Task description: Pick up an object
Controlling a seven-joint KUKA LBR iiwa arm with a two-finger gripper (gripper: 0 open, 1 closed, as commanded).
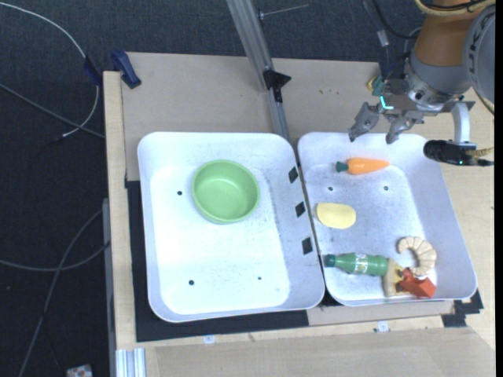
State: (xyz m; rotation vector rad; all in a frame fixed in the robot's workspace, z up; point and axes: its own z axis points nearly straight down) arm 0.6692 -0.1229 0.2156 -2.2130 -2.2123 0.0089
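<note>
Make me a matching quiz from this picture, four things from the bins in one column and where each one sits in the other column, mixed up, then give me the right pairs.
Things:
1. bowl
2. carrot
3. bottle
4. end effector

Places:
A. near edge of the right bin, lying on its side
B. over the far rim of the right bin
C. alone in the left bin
D. far end of the right bin, just below the end effector

Pairs: 1-C, 2-D, 3-A, 4-B
</note>
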